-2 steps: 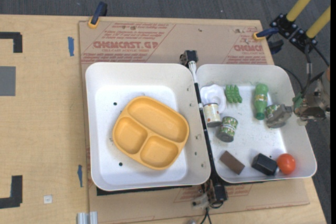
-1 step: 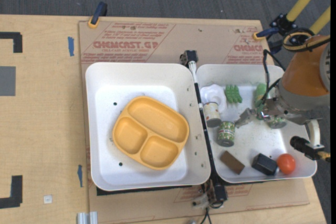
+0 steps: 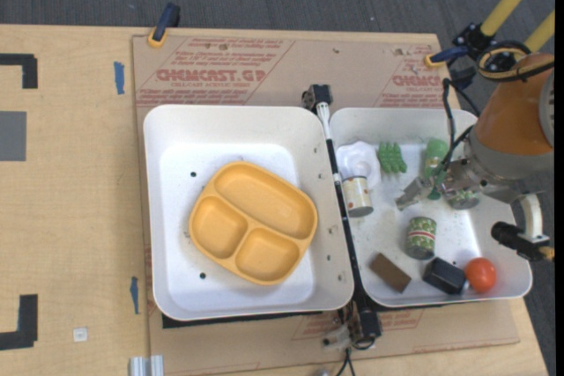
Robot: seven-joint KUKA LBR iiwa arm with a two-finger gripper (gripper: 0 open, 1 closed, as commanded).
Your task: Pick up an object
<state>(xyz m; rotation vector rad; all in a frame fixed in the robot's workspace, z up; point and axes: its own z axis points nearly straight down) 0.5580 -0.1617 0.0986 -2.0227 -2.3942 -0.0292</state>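
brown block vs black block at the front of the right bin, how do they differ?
Colour: the brown block is brown, the black block is black and glossier. Shape: the brown one looks flatter and sharper-edged, the black one chunkier with rounded corners. Neighbours: the black one lies right beside the orange ball, the brown one lies apart. Both lie flat in the right bin.

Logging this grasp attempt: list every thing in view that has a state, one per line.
Yellow divided tray: upright in left bin, compartments bare.
Green-labelled can: standing upright.
White-labelled can: on its side.
Brown block: lying flat.
Claw: low in right bin, grip unclear.
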